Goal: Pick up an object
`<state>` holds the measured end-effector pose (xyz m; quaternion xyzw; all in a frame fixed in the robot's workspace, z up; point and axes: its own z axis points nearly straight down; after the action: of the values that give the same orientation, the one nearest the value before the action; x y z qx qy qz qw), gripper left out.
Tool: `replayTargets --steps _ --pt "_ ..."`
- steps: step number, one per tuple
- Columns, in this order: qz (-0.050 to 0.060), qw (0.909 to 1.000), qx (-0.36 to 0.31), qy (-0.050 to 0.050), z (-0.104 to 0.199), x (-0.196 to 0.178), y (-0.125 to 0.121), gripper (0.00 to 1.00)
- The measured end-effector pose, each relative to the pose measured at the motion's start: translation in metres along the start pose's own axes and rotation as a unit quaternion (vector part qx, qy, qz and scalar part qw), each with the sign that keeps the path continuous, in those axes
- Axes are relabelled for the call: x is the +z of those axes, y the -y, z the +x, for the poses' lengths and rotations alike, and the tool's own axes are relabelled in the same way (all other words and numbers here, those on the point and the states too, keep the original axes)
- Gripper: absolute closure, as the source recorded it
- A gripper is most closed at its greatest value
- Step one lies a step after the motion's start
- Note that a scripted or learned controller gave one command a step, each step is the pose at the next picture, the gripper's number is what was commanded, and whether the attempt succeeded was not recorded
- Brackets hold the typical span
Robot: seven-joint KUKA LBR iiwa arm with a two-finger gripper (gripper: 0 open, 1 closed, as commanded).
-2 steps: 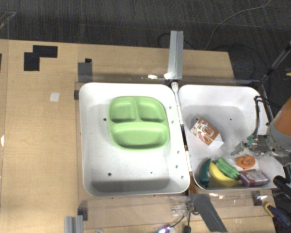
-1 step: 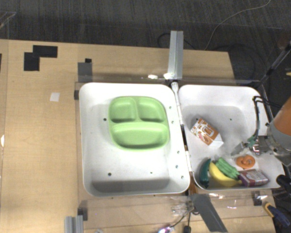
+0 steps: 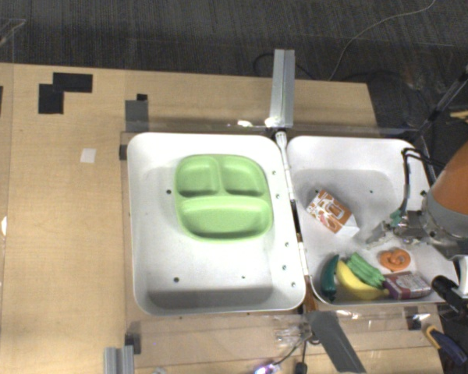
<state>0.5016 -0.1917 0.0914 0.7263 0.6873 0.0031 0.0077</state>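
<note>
Gripper (image 3: 391, 232), grip state unclear, hovers at right over the orange disc (image 3: 395, 260); best descend straight, clear of the banana (image 3: 354, 280).

Even, soft overhead light; slightly soft focus throughout

The two white bins (image 3: 210, 294) read bright with faint glare on their floors; the green divided tray (image 3: 222, 195) casts a soft shadow; the dark floor above stays dim; the arm (image 3: 462, 189) blurs at the right edge.

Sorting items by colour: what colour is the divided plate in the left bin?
Light green; the divided plate shows clearly in the camera view.
</note>
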Motion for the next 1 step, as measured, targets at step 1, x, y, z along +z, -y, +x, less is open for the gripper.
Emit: replayTargets --steps 1 --pt "0.005 1.0 -0.004 -0.002 -0.0058 -0.0714 0.012 0.0"
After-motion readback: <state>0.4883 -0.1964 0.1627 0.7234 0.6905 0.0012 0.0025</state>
